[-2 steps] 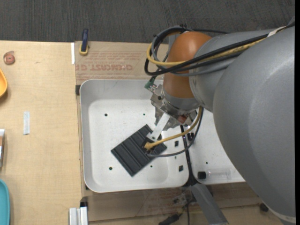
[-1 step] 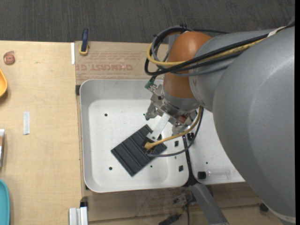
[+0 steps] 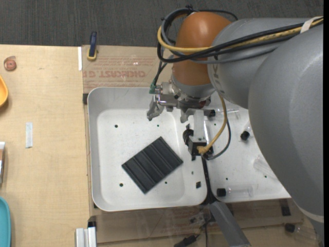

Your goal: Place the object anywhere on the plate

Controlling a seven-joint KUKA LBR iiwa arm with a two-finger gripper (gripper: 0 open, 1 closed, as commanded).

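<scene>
Black and ribbed, the flat plate (image 3: 152,164) lies tilted on the floor of the left white bin (image 3: 103,138), down toward six o'clock of the claw. Grey arm (image 3: 267,76) with its orange band (image 3: 198,32) reaches in from three o'clock, and the claw (image 3: 167,109) hangs over the bin's twelve o'clock edge with nothing between its spread fingers.

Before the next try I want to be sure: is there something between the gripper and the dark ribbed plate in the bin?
Nothing visible. The gripper hangs above the plate, with bare white bin floor between them.
</scene>
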